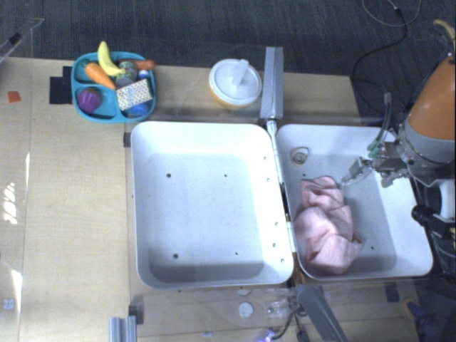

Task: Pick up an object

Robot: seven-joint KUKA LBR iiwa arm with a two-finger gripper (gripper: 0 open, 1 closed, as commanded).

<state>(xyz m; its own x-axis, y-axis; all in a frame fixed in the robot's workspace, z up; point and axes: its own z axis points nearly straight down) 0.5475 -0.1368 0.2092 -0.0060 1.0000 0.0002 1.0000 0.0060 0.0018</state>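
We see the gripper (358, 171) hovering at the right of the frame over the right white bin (399, 262), beside the crumpled pink cloth (324, 226) lying inside; we cannot tell how its grip stands.

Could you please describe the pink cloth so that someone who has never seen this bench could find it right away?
Two shallow white bins sit side by side; look in the right bin, the one nearest the arm. The pink cloth lies crumpled along its left side. Its only neighbour there is a small ring near the far corner, so it is the one large, soft, pink thing.
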